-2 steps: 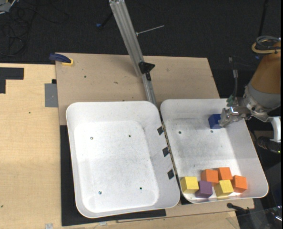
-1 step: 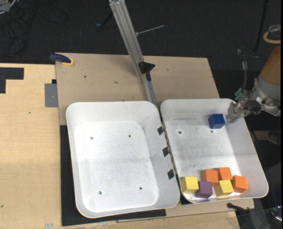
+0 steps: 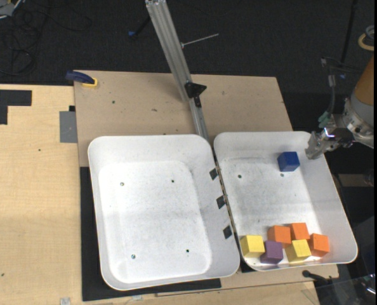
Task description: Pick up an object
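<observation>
Camera view: jaws state can't tell, at right bin rim nr blue cube.

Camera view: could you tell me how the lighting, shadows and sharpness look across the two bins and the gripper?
Camera view: even overhead light, no strong glare; the left bin shows a faint darker patch on its floor; the blue cube and the cluster of cubes cast only short soft shadows; the gripper at the right bin rim is small and blurry, and the background above the bench is dark.
</observation>
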Robot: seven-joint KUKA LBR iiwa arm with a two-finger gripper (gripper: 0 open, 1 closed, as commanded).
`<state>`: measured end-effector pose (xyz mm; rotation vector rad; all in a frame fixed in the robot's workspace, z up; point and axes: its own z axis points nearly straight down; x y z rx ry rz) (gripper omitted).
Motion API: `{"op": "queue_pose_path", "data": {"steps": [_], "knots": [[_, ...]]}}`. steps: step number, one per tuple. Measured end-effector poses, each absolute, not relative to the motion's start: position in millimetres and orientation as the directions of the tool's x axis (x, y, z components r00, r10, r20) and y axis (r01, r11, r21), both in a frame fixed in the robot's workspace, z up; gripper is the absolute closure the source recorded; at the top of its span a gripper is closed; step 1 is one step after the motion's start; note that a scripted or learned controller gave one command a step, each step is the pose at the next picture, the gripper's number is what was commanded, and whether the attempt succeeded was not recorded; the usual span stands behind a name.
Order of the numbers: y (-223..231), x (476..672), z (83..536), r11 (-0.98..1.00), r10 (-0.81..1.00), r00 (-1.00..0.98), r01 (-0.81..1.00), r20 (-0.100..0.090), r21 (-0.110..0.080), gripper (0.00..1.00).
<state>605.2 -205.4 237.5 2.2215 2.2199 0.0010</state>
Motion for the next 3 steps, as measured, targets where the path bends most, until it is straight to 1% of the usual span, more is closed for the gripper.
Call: {"op": "queue_pose_path", "data": {"steps": [1, 2, 3], "knots": [[-148, 601.2, 245, 0.004, 1.0, -0.004, 1.0, 0.003, -0.002, 1.0], [-105, 588.0, 245, 0.004, 1.0, -0.004, 1.0, 0.003, -0.004, 1.0], [-56, 577.9, 231, 0.003, 1.0, -0.003, 1.0, 0.003, -0.006, 1.0]]}}
